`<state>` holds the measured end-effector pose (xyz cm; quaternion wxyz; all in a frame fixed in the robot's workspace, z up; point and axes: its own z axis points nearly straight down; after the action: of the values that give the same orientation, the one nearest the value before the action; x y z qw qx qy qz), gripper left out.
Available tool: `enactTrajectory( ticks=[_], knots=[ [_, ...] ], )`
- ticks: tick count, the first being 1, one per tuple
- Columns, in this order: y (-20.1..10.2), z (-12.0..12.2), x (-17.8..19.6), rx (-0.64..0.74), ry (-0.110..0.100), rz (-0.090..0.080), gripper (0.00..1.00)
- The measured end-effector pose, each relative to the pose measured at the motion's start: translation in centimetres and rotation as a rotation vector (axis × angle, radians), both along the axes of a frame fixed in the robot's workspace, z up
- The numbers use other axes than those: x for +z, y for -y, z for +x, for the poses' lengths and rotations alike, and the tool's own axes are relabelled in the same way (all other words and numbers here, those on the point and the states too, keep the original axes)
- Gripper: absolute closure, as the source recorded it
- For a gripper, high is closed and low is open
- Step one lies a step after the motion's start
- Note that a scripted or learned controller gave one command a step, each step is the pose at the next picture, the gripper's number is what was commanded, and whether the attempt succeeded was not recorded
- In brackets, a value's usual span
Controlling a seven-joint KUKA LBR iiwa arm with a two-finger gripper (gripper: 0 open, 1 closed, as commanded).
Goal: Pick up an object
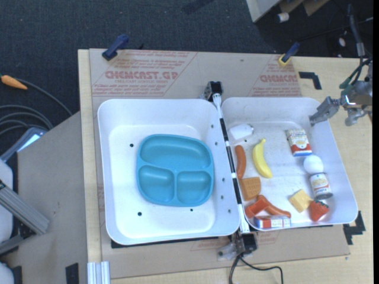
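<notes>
Camera view, tool [339, 110] above-right of banana [261, 158]

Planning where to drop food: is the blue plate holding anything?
Empty: the blue plate in the left bin shows three bare compartments.

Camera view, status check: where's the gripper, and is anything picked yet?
Gripper open, above right bin's far right edge, holding nothing. Banana and other items lie in that bin. Nothing in the way.
</notes>
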<state>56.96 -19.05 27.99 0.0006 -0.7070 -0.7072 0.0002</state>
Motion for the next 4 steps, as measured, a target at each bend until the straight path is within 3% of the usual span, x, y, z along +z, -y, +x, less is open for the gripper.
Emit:
enactTrajectory(
  ticks=[1, 2, 3, 4],
  knots=[
    [-2.9, 7.0, -9.7, 0.001, 0.000, 0.000, 0.00],
    [-4.0, 9.7, -19.6, 0.001, -0.001, 0.000, 0.00],
    [-9.8, 9.7, -19.5, 0.001, -0.001, 0.001, 0.00],
    [-9.8, 3.4, -19.5, -0.001, -0.001, 0.000, 0.00]
  ],
)
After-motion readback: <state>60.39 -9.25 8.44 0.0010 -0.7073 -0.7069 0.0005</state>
